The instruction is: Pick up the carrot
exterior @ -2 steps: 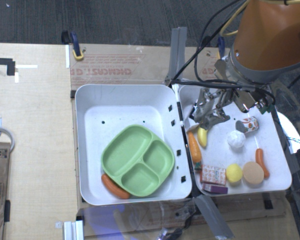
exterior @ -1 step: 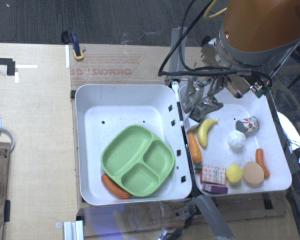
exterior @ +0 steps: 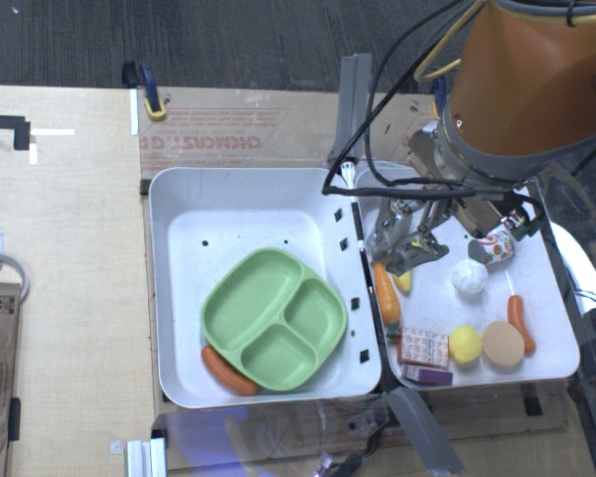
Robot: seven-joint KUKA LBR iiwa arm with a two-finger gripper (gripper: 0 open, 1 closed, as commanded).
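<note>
The carrot [exterior: 386, 301] is orange and lies lengthwise in the right bin [exterior: 556, 366], against that bin's left wall. My gripper [exterior: 405, 246] hangs just above and behind the carrot's far end. Its fingers are spread open, and nothing shows between them. The arm's big orange band and grey wrist cover the back of the right bin.
The left bin [exterior: 179, 217] holds a green divided plate [exterior: 273, 318] with an orange-red sausage [exterior: 228, 371] at its near edge. The right bin also has a white ball [exterior: 469, 277], a yellow lemon [exterior: 464, 345], a tan round [exterior: 504, 343], another sausage [exterior: 519, 318], a small box [exterior: 423, 347] and a can [exterior: 497, 246].
</note>
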